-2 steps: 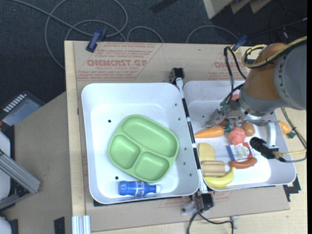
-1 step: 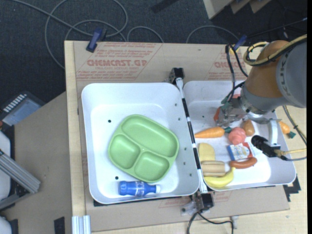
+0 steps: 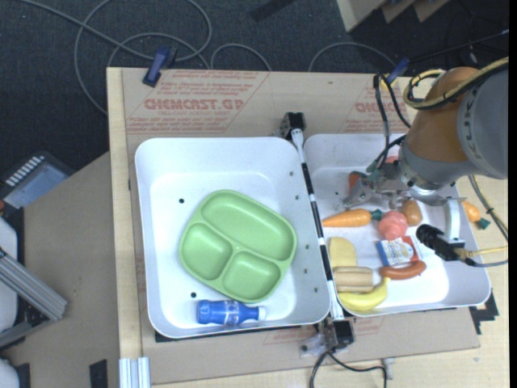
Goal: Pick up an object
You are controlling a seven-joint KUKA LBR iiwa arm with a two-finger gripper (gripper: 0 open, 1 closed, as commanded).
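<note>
While the grey arm leans in over the right bin (image 3: 460, 291), its gripper (image 3: 373, 188) hangs low above that bin's far half, closer to the edge shared with the left bin (image 3: 153, 217) than to the outer edge. Whether the gripper is open or closed cannot be told from this slant, and nothing can be made out in its grasp. A small reddish piece (image 3: 354, 180) lies just beside it, too small to name.

Things to pick up crowd the right bin. An orange carrot (image 3: 347, 217) lies crosswise near the shared edge, just nearer than the gripper. A pink ball (image 3: 393, 225) sits beside the carrot's thick end, touching or almost touching a brownish-orange piece (image 3: 413, 211) on its outer side. Toward the near edge lie a small blue and white box (image 3: 396, 252) and a red sausage (image 3: 405, 271) curving just below it. Along the shared edge a pale yellow block (image 3: 342, 253) rests against a tan bun (image 3: 353, 279), and a banana (image 3: 364, 299) curls in the near corner, touching the bun. By the outer edge an orange piece with a green tip (image 3: 472, 212) lies well apart from the rest.

A green divided plate (image 3: 237, 245) fills the middle of the left bin, turned at a slant, and a blue bottle (image 3: 229, 313) lies on its side along the near edge.
</note>
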